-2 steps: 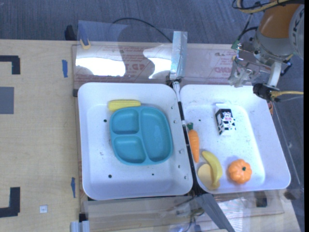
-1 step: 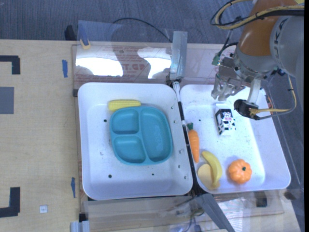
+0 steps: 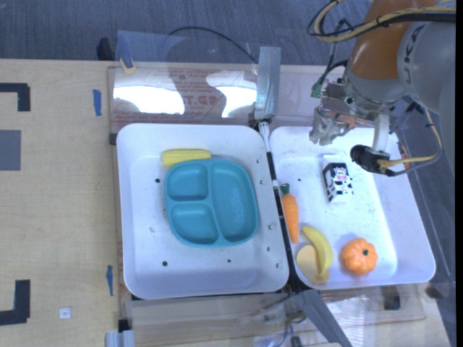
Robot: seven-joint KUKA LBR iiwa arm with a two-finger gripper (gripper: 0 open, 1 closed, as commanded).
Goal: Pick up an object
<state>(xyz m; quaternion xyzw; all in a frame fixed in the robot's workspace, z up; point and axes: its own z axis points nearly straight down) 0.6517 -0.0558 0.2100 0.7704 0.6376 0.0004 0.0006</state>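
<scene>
Black-and-white, the small cow-patterned toy block [image 3: 337, 181] lies just below the hand [image 3: 323, 133], the nearest thing to pick. The hand hovers over the right white plastic bin [image 3: 412, 223], apparently gripping nothing; whether it is open I cannot tell.

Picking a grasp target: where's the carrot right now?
The carrot lies in the right bin, against its left wall, green top pointing away from the camera. The banana is just below and right of it; the cow sits up and right.

Cow toy [image 3: 337, 181] (black-and-white), right bin, near carrot [image 3: 290, 216]
</scene>
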